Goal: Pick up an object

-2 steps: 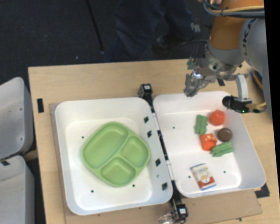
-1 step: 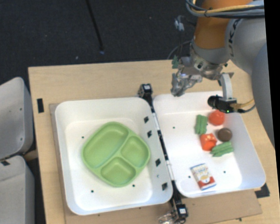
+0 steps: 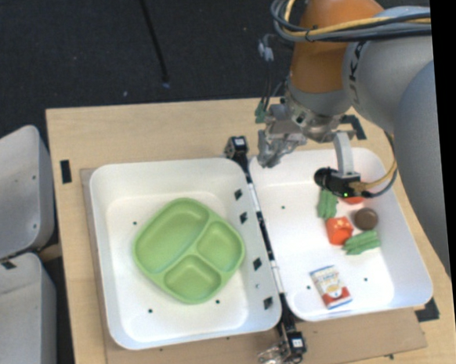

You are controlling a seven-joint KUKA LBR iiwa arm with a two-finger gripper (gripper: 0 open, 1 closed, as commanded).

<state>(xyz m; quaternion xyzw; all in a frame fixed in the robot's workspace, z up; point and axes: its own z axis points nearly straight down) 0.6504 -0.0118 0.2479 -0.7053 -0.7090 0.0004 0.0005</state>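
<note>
Camera view: left bin (image 3: 106, 226) holds green divided plate (image 3: 189, 250).

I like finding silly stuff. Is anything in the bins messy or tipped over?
Nothing is spilled or broken. The small carton lies flat and crooked in the right bin, and the green divided plate sits slanted in the left bin.

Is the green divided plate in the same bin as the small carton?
No, the green plate lies in the left bin, the carton in the right bin.
</note>
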